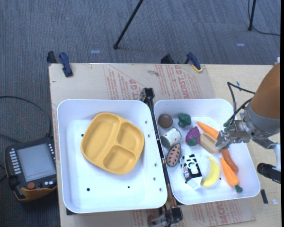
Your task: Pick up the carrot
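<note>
An orange carrot with a green stem end [230, 174] lies in the right bin [213, 103], near its front right corner. A second orange carrot-like piece [207, 128] lies further back, slanting toward the bin's middle. My gripper [225, 140] hangs low over the right side of this bin, between the two orange pieces. It sits just above a tan block [208, 144] and a reddish-orange stick [228, 159]. No carrot shows inside the gripper.
The right bin also holds a banana [211, 172], black-and-white carton [191, 167], watermelon slice [173, 154], can [171, 137], purple grapes [192, 135], broccoli [183, 119] and brown ball [165, 121]. A yellow divided plate [112, 142] lies in the left bin [66, 126].
</note>
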Available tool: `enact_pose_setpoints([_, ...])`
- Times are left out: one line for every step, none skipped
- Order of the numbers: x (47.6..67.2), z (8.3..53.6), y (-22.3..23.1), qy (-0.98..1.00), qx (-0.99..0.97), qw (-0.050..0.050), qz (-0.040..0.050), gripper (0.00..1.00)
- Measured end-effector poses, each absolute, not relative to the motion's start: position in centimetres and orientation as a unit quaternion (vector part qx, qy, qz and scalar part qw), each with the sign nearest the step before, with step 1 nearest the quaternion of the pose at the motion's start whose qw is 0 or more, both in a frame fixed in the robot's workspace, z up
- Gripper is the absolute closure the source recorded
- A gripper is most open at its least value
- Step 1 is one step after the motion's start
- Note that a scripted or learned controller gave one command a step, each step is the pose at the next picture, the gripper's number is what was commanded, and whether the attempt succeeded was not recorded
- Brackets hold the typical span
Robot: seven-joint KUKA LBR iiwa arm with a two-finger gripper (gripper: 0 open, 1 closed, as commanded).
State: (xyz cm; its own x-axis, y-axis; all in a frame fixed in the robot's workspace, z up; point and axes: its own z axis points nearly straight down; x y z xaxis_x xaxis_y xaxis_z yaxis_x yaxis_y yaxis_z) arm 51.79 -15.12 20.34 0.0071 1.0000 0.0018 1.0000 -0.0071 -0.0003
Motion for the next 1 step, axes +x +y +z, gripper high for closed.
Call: enact_pose_setpoints([51.42,20.13,-9.45,-0.572,-0.820,0.006,0.0038,1.00])
